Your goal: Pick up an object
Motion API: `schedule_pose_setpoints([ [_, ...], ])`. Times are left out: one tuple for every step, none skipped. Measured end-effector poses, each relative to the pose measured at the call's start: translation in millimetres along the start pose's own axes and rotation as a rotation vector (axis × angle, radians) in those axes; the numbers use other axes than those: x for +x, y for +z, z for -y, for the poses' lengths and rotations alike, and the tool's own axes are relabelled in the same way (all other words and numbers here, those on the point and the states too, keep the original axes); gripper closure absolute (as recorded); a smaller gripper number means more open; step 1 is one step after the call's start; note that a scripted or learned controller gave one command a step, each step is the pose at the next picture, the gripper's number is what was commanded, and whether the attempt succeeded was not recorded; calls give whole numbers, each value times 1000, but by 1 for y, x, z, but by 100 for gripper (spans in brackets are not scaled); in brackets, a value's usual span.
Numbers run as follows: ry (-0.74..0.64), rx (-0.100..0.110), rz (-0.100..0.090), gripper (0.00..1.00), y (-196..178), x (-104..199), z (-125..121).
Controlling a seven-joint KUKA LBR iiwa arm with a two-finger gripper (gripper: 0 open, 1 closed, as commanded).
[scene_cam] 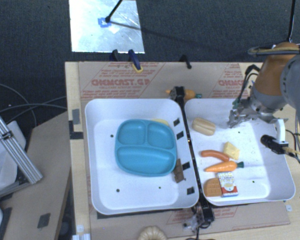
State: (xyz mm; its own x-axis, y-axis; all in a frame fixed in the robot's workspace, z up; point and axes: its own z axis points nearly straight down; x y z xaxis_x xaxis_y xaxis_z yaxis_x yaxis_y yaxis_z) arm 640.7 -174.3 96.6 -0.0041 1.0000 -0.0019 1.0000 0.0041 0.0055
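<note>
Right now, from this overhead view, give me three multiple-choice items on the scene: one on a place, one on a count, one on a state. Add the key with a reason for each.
1. Where does the blue divided plate lie?
A. In the left bin
B. In the right bin
C. On the cardboard behind the bins

2. How many orange carrot-like pieces lie in the right bin?
A. None
B. Two
C. Five

3. What is between the fingers of the gripper?
A. The bread roll
B. The yellow cheese wedge
C. Nothing visible

Key: 1 A, the plate sits inside the left bin's walls. 2 B, the upper carrot and the lower carrot lie one above the other. 3 C, the gripper hangs over bare bin floor to the right of the roll, apart from it.
</note>
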Motion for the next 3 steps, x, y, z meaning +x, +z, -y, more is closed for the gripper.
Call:
schedule_pose_setpoints([
  [0, 1, -1, 100, -43, 1, -4],
  [-1, -2, 0, 100, -98, -7, -12],
  [-2, 1, -1, 100, -130, -7, -14],
])
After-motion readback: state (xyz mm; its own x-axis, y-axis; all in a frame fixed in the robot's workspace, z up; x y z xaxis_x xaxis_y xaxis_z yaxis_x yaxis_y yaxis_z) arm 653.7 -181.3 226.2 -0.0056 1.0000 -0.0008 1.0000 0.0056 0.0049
